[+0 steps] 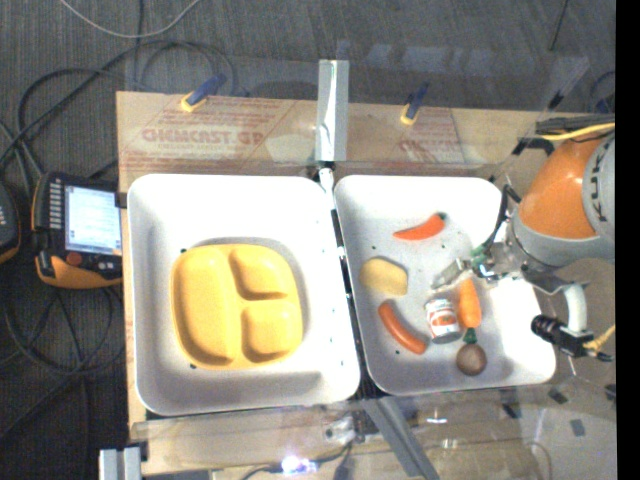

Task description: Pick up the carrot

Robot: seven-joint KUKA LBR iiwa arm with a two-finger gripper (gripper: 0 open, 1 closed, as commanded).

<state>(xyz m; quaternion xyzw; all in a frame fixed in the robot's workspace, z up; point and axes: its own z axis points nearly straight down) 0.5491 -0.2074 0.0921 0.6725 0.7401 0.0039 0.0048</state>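
We see the hand (468, 268), grip unreadable, at the carrot's (469, 303) twelve o'clock; the touching can (442, 318) risks being knocked.

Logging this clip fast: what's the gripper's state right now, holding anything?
Gripper: just above the top end of the carrot in the right bin; open or shut cannot be told, and no hold is visible.

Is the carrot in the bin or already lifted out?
In the bin. The carrot lies on the floor of the right bin, beside a small can, with the tool just above its upper end.
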